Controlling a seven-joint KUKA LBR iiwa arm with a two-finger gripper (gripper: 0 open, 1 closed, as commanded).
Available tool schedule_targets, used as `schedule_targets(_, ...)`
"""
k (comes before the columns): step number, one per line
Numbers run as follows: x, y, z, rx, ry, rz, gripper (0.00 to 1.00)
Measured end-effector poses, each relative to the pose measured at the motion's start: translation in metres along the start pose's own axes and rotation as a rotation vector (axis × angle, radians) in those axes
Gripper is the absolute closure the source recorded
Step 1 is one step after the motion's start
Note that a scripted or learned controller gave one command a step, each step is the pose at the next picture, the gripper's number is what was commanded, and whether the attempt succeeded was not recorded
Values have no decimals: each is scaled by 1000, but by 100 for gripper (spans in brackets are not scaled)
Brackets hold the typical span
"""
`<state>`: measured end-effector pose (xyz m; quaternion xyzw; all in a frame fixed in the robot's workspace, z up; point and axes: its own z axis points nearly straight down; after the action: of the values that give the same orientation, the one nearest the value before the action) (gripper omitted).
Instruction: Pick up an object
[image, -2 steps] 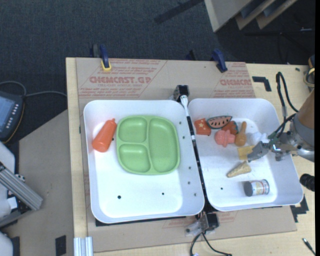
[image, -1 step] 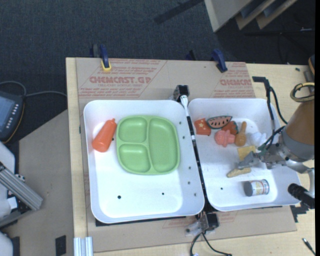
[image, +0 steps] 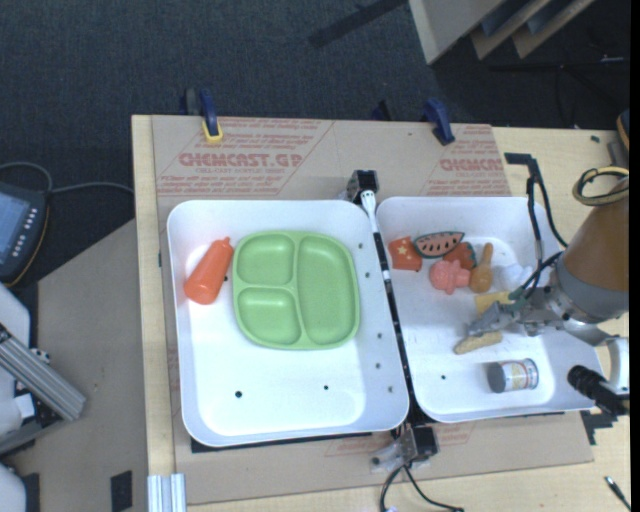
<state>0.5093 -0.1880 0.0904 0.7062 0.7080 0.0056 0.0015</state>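
The gripper (image: 492, 322) is reaching down just above the small tin (image: 513, 376); whether it is gripping anything I cannot tell, so lifting slowly is advisable

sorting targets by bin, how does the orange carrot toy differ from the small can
The orange carrot toy lies in the left bin, beside the green divided plate; the small can lies in the right bin, near the gripper. The carrot is plain orange and tapered; the can is a short cylinder with a pale label and dark end. The carrot looks longer. Both lie on their sides.
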Motion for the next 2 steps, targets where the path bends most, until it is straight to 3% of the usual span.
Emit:
schedule_targets(1,0,3,-13,-9,-2,-1,100)
schedule_targets(2,6,-3,-64,5,-8,1,100)
